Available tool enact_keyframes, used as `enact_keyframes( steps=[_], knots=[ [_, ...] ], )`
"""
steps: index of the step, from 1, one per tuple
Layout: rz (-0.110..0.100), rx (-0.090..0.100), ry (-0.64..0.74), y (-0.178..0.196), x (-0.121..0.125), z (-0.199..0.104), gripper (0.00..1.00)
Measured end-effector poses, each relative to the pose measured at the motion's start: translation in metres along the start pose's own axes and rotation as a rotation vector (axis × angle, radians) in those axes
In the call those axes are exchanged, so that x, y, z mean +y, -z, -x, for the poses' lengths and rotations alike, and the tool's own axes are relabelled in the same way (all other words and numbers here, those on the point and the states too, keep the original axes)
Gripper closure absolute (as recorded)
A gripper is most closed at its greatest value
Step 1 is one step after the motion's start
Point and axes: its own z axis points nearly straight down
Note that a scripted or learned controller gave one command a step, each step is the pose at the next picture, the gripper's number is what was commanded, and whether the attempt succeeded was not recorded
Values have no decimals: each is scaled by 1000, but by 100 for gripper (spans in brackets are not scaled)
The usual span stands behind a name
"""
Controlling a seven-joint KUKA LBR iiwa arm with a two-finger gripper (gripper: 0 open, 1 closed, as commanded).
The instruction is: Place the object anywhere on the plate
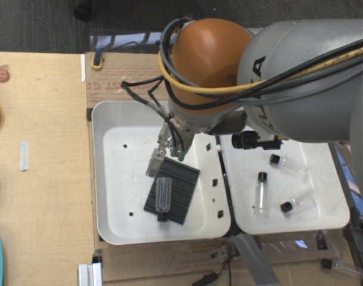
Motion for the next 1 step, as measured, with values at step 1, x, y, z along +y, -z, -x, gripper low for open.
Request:
enact_keyframes(
  steps=[1],
  knots=[
    [-2,3,201,-135,-1,-56,0]
  ],
)
